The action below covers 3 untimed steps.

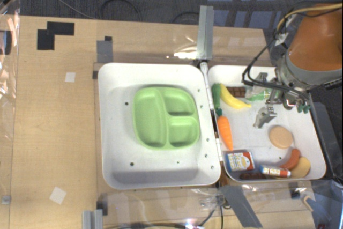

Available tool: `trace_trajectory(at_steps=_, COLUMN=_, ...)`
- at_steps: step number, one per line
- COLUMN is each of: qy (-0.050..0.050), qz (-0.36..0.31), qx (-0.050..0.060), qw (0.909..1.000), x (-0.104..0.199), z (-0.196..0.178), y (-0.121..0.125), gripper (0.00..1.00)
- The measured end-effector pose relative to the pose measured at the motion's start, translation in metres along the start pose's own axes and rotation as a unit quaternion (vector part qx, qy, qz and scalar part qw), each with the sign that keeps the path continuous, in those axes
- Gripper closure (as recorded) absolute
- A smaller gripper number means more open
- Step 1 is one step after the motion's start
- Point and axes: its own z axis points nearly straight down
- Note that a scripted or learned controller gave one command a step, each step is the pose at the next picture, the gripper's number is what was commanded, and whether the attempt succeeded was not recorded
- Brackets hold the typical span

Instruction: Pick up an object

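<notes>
On the left, the left bin [110, 115] holds a green tray [165, 117] with three compartments, lying flat near its middle. A metal divider post [206, 29] stands at the back where the two bins meet.

The right bin [320, 166] is the crowded one. Along its left wall lies a green vegetable [216, 97], and just below it a carrot [225, 132], pointing along the wall. A banana [233, 99] lies beside the green vegetable, near the back. In the front left corner sits a small box [238, 160] with a red and blue label, and a tube [274, 171] lies at the front edge just to its right. Further right are a tan round cookie [281, 137], a sausage [291, 157] and a yellowish lump [302, 167] touching its end.

My gripper [265, 116] hangs over the bare floor of the right bin, between the banana and the cookie, touching neither. Whether it is wide or narrow I cannot tell, and I see nothing in it. My arm [316, 45] rises up and right, orange band showing.
</notes>
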Motion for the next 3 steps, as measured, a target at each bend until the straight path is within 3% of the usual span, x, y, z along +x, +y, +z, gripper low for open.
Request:
trace_trajectory(at_steps=1, qy=0.005, qz=0.021, qx=-0.001, qw=0.9998, x=0.016, z=0.123, y=0.004, gripper=0.00)
trace_trajectory(at_steps=2, qy=-0.003, qz=0.096, qx=0.000, qw=0.9953, x=-0.049, z=0.135, y=-0.020, gripper=0.00)
trace_trajectory(at_steps=3, qy=-0.011, qz=0.093, qx=0.000, qw=0.9956, x=-0.054, z=0.120, y=-0.020, gripper=1.00)
